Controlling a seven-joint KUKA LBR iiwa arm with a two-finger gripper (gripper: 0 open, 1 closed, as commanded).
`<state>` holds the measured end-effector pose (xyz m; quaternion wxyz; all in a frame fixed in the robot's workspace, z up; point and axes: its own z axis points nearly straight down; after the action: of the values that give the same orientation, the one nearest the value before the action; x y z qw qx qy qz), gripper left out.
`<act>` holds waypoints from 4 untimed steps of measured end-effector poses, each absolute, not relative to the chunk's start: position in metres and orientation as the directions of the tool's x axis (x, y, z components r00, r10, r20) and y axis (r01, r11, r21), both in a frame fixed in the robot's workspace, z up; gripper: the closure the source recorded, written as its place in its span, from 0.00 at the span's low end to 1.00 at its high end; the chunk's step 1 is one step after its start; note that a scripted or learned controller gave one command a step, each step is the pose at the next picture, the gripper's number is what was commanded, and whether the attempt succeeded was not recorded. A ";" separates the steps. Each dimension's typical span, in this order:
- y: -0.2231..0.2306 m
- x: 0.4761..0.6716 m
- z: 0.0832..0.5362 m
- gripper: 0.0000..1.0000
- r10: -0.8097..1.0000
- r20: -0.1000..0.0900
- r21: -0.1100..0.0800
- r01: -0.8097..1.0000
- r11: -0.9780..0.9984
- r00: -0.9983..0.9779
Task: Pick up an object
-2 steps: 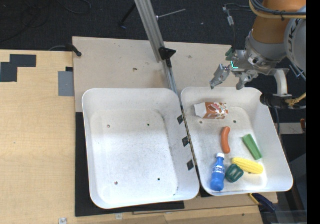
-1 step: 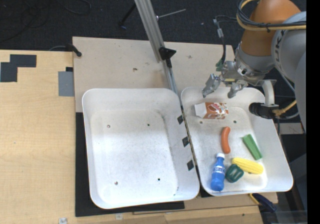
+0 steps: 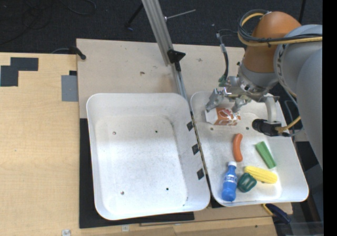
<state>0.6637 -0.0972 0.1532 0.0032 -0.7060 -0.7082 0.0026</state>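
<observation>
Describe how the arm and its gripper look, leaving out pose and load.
The grey KUKA arm has smooth, rounded casing with a bulbous orange band above the wrist. Black and yellowish cables loop around that band. The two-finger metal gripper is small, silvery and angular, with thin black wiring running up from it.

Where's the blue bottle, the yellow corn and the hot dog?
Blue bottle [image 3: 229, 182]: camera view, middle of its body.
Yellow corn [image 3: 261, 175]: camera view, middle of the cob.
Hot dog [image 3: 238, 147]: camera view, its middle.

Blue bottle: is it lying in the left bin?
No, the blue bottle lies in the right bin, next to the green pepper.
</observation>
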 end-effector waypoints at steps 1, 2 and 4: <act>-0.106 0.668 0.119 0.00 1.000 -0.004 0.014 1.000 0.001 -0.001; -0.107 0.667 0.127 1.00 1.000 -0.004 0.013 1.000 -0.002 0.002; -0.113 0.664 0.217 1.00 1.000 0.000 0.003 1.000 0.000 0.000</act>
<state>0.6643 -0.1131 0.2169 -0.0011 -0.7070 -0.7072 -0.0008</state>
